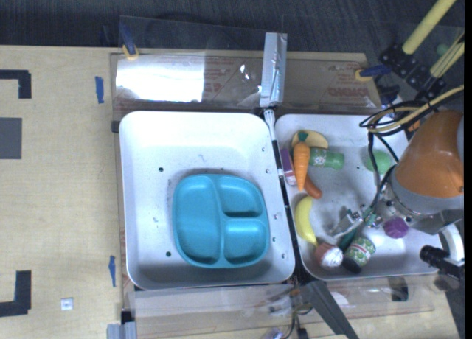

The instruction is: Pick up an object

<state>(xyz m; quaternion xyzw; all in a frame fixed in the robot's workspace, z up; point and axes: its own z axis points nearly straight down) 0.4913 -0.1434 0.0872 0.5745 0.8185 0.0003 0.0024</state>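
The end effector hovered low in the right bin; its grip could not be told. At its nine o'clock the banana lay lengthwise, twelve to six.

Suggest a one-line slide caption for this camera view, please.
KUKA arm's gripper low in the right bin among toy foods; blue divided tray in the left bin.

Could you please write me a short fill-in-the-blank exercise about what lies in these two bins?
1. The blue divided plastic plate lies in the ____ white bin.
2. That plate has ____ compartments.
3. The orange toy carrot lies in the ____ white bin.
4. The yellow toy banana lies nearer the ____ plate than the carrot does.

Missing words: left; three; right; blue
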